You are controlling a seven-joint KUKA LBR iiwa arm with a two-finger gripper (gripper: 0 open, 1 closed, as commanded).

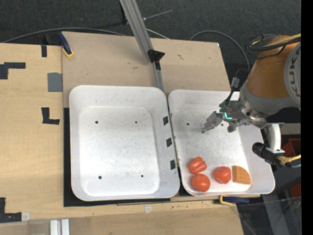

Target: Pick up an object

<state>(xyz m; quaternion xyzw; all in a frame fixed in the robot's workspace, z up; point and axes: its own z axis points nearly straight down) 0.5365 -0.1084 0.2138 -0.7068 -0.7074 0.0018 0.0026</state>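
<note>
We see our gripper (221,123) hovering with jaws apart and holding nothing over the right bin (205,102), while three red objects (197,165) and a tan waffle (240,175) lie untouched along its near edge, all picking still ahead.

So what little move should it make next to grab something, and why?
Probably swing the end effector toward the near edge of the right bin, over the red pieces: it sits above bare bin floor, while the red pepper, two tomato-like pieces and the cracker cluster there.
</note>
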